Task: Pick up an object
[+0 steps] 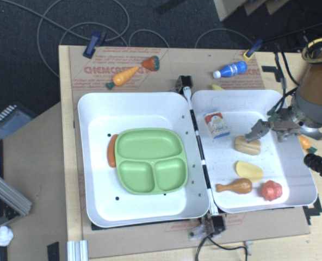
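Tool [260, 130] first: we see its two dark fingers spread apart, tips low over the right bin [291, 197] and just beside the tan bread-shaped piece [247, 145], perhaps touching its upper edge, though we cannot tell. Nothing sits between the fingers, so we judge the pick as not yet made; the approach looks done, while the closing and the lift are left.

Going from the left, the left bin [96, 124] carries a green divided tray [150, 160] that fills most of its floor, with a reddish sausage-like piece [112, 150] tucked against the tray's left rim. Little bare floor remains there except along the near and far walls.

Between the bins runs a shared wall with a black clip [184, 83] at its far end, an edge we would want any sideways move to clear.

In the right bin, a small carton [217, 124] stands near the far left corner. The bread-shaped piece lies about mid-bin, a yellow piece [249, 170] is nearer us, then a toy drumstick [235, 187] and a red strawberry-like piece [271, 190] near the front wall. These are set apart from each other, so the bread-shaped piece has open floor around it. Straight up looks like the freest way out.

On the bench [68, 145] behind the bins lie a toy carrot [125, 75] and a blue bottle [231, 69].
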Controlling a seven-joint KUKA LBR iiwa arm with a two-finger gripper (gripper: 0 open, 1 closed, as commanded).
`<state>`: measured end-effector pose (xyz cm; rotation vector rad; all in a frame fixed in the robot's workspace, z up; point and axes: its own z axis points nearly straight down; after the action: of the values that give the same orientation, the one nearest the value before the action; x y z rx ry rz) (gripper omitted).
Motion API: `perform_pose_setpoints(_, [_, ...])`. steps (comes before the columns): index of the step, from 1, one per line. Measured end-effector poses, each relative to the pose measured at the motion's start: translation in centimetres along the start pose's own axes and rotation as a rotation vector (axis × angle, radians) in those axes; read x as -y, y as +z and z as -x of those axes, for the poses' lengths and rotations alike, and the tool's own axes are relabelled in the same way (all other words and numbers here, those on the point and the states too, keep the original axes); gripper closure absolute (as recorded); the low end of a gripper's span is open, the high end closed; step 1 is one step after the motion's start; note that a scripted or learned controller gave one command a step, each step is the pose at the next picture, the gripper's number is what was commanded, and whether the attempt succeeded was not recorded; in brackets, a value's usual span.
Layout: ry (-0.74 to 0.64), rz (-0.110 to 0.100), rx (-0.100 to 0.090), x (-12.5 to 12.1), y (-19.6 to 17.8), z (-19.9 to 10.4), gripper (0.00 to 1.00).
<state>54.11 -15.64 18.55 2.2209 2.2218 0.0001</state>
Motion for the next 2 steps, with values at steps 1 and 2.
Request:
perform_pose_setpoints(1, [0.001,0.001,0.000,4.2,10.1,-1.8,0.00])
perform_pose_setpoints(2, [0.001,0.011,0.004,3.9,8.9,-1.8,1.00])
